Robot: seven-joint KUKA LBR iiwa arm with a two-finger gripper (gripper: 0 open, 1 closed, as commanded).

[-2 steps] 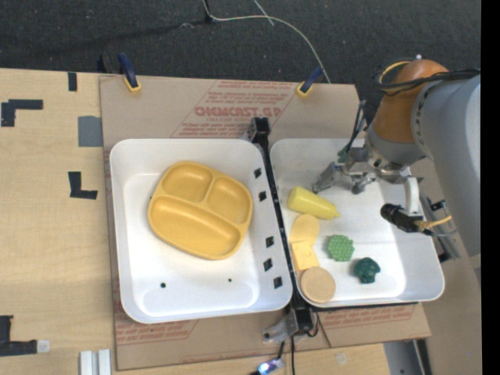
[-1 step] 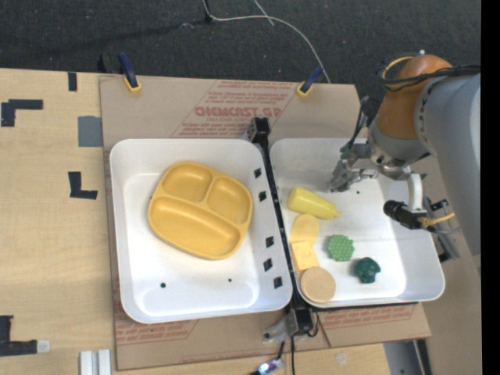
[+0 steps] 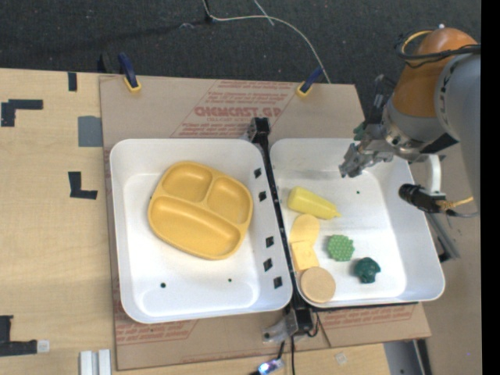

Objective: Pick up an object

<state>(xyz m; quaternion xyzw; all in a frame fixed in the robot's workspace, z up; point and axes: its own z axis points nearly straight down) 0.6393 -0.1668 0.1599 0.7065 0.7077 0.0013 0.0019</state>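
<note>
The right bin (image 3: 391, 209) holds a yellow wedge-shaped piece (image 3: 312, 203), a pale yellow slab (image 3: 305, 239), a tan round disc (image 3: 318, 284), a light green bumpy ball (image 3: 340, 247) and a dark green broccoli-like piece (image 3: 366, 269). My gripper (image 3: 350, 167) hangs over the bin's far right part, above bare floor, to the upper right of the yellow wedge and apart from every object. Nothing shows between its fingers.
In the left bin (image 3: 133, 233) lies a yellow divided plate (image 3: 201, 208). A black divider with clips (image 3: 268, 201) runs between the bins. Blue-and-yellow clamps (image 3: 129, 74) hold the cardboard sheet at the back. A white cable (image 3: 293, 30) trails behind.
</note>
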